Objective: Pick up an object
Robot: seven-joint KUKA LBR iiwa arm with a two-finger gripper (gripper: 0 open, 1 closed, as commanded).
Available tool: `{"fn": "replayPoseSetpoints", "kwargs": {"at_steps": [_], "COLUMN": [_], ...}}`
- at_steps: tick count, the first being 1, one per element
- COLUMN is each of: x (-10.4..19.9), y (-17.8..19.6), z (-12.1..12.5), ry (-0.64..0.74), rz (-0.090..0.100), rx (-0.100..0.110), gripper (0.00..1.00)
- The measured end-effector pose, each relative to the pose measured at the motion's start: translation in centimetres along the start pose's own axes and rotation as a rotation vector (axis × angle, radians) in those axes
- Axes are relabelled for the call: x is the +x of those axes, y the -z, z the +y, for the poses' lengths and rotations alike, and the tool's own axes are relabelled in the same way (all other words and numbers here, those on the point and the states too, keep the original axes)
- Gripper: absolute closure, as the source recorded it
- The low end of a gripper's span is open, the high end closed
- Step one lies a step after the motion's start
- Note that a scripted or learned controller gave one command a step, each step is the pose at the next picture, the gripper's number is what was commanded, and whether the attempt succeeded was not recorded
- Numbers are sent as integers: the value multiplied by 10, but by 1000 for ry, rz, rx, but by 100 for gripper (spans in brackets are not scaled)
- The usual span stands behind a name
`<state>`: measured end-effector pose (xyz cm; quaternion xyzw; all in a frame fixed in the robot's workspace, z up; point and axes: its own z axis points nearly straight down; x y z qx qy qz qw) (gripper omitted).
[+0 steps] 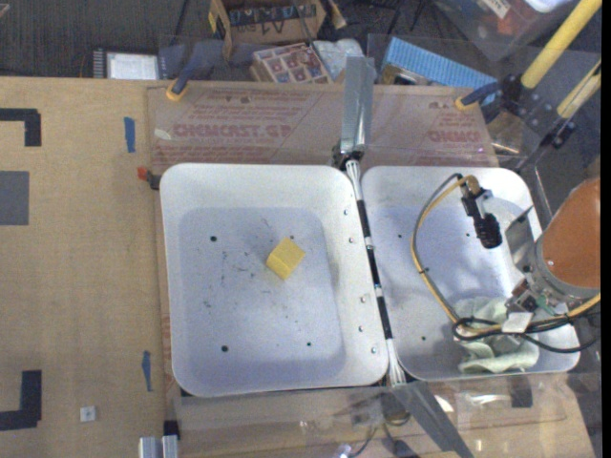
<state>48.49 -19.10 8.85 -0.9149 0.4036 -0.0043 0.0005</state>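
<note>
yellow block (285, 259) — mid left bin, pale cloth (496, 351)

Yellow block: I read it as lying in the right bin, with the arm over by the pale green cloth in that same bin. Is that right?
Not quite. The camera view shows the yellow block lying in the left bin, near its middle. The rest holds: the arm is over the right bin, beside the pale green cloth in its near right corner.
</note>
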Motion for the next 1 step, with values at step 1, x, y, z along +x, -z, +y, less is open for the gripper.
{"fn": "replayPoseSetpoints", "kwargs": {"at_steps": [1], "x": [-1], "y": [11], "z": [-1], "ry": [-4], "rz": [-2], "rx": [3], "gripper": [100]}}
